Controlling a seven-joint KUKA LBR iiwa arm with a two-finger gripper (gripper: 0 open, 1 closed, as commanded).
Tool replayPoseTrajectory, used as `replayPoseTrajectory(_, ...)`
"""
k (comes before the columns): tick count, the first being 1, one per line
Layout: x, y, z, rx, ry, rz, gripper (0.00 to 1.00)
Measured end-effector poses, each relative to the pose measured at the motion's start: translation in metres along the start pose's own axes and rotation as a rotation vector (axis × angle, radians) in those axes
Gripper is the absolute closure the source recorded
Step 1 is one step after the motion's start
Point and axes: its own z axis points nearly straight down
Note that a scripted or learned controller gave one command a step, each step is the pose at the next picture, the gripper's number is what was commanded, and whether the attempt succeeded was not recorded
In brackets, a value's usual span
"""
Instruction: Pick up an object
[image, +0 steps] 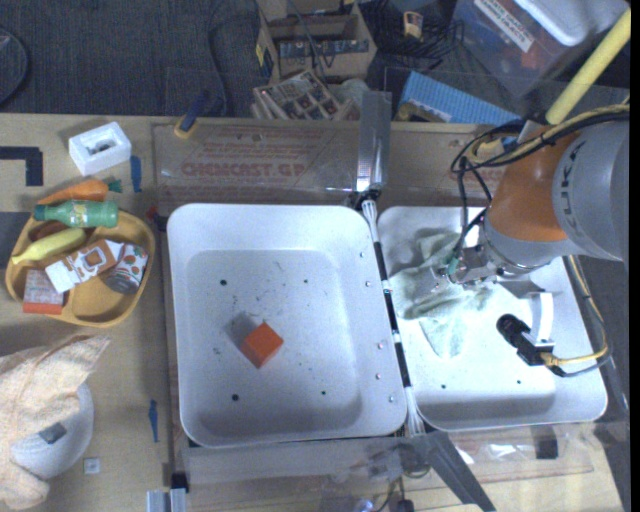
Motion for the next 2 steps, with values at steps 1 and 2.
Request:
replayPoseTrajectory(1,-0.038,0.013,-0.114,0.013,0.002,0.17,0.0)
replayPoseTrajectory(2,-0.047,0.067,0.003,0.008,0.001,0.096,0.0)
